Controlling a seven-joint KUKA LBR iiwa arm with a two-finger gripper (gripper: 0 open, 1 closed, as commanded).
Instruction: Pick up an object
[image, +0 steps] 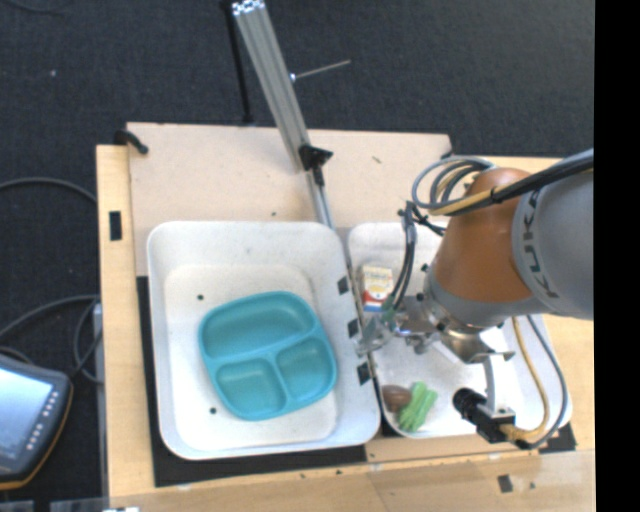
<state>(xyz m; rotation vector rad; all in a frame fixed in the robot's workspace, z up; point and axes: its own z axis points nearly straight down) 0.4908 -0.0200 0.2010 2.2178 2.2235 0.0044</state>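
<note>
At the far left, the left bin (170, 300) held a teal divided tray (267, 353), lying flat near its middle with the two smaller compartments toward five o'clock. I judged it light, stiff plastic and slick, too wide to span, so only its raised rim or a divider would have given me a hold.

Further right, the right bin (372, 240) held the smaller things. A small carton with a red and white label (376, 284) lay near the bin's left wall, at about eleven o'clock from my wrist. I took it for light, thin card that a hard pinch would crush, best taken across its narrow sides. At the bin's lower edge a brown rounded object (396, 397) lay touching a green object (420, 406), the brown at the green's nine o'clock. Both looked small and light, and the green one perhaps soft, though I could not tell what either was made of. The green one, taken across its short width, seemed the easier pick.

My hand (385, 330) sat over the right bin, between the carton at twelve o'clock and the brown and green pair at about five o'clock, near both but apart from them. I could not tell whether it was spread or pressed together.
</note>
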